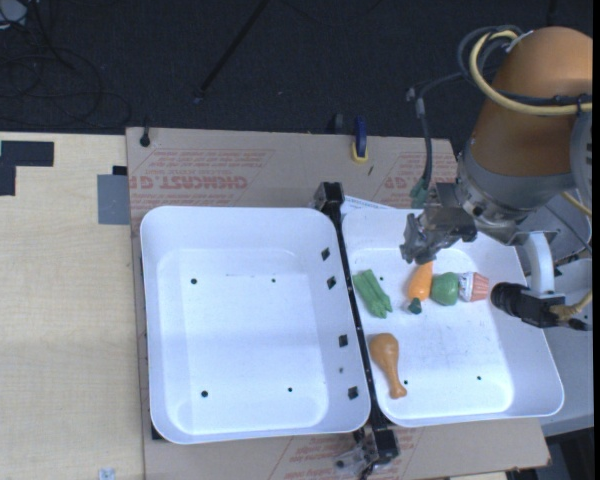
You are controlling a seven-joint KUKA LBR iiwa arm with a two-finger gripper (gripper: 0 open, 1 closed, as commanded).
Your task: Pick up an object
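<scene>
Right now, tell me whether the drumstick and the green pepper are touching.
Apart. The camera view shows bare white bin floor between the drumstick and the green pepper, which lies above it beside the divider.

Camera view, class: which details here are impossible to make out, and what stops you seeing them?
- Hand: dark and seen from above; its open or shut state is unreadable.
- Orange toy: its top end lies under the hand; contact is unclear.
- Arm: cut off by the right edge.
- Green toy: too small to identify.

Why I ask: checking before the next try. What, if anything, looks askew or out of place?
Nothing stands out. The green pod, orange carrot, green-and-red toy and drumstick all lie loose inside the right bin.
</scene>
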